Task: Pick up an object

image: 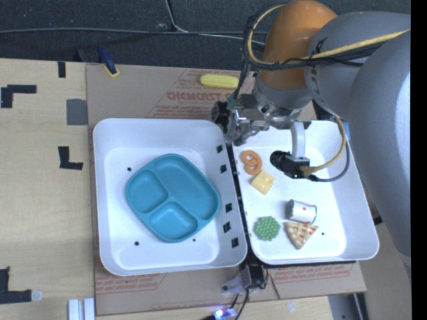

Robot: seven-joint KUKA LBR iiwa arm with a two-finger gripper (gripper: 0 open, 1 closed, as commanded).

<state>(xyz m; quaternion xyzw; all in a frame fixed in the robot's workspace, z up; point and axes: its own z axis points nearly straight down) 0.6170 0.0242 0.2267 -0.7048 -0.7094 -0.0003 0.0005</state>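
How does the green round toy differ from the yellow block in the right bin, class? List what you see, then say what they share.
The green round toy is green with a bumpy surface; the yellow block is pale yellow and smooth. The toy is rounded; the block is flat-sided with corners. The toy lies nearer the front rim of the right bin; the block lies farther back, by the pretzel. Both rest loose in that bin.
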